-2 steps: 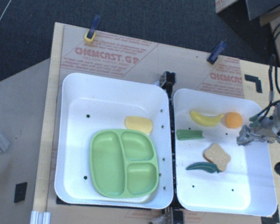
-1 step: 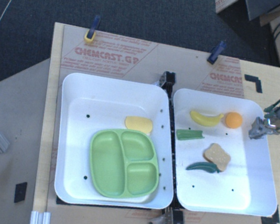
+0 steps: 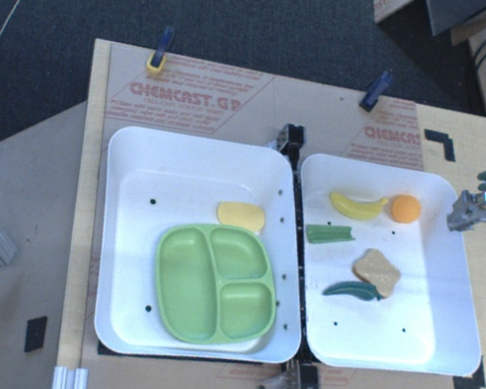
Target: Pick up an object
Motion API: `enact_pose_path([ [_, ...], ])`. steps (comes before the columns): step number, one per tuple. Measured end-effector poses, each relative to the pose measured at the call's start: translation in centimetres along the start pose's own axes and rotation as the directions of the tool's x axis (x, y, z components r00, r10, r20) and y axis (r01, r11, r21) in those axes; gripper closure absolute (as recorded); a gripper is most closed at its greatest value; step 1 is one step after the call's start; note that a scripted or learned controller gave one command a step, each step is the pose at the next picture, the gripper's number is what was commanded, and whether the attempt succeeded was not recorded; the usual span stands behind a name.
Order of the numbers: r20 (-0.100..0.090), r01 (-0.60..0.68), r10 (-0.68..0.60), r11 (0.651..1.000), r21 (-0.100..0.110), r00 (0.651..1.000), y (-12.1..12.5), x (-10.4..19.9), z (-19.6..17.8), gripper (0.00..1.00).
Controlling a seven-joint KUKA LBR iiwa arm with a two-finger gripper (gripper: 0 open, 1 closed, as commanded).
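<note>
Gripper (image 3: 473,211) sits at the right rim of the right-hand shallow white plastic bin (image 3: 447,297), above the bin's upper right corner; only a small grey metal part of it is visible, too blurred to make out, so its grasp state cannot be told. Nothing visible in it.

Candidate objects, all in the right bin:
- small round orange ball (image 3: 405,209): nearest the gripper, just to its left, apart from it
- yellow banana-shaped toy (image 3: 357,205): further left, just beside the ball
- flat green strip-like piece (image 3: 328,235): left of and below the gripper, near the bin's left wall
- tan bread-slice-shaped piece (image 3: 377,271): below and left of the gripper, mid-bin
- dark teal curved pod-like item (image 3: 352,291): touching the lower edge of the tan piece

Left-hand white bin (image 3: 115,241), well apart from the gripper: light green plastic three-compartment tray (image 3: 214,283), with a pale yellow rounded block (image 3: 240,215) at its upper edge, possibly touching
</note>
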State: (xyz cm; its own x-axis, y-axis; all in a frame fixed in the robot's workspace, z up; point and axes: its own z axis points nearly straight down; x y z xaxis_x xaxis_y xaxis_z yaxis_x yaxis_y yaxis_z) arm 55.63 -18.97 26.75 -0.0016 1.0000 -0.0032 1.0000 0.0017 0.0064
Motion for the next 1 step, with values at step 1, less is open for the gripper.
enact_pose_path([
  [1, -0.003, 0.004, -0.004, 1.000, 0.003, 1.000, 1.60, 5.52, 0.08, 1.00],
])
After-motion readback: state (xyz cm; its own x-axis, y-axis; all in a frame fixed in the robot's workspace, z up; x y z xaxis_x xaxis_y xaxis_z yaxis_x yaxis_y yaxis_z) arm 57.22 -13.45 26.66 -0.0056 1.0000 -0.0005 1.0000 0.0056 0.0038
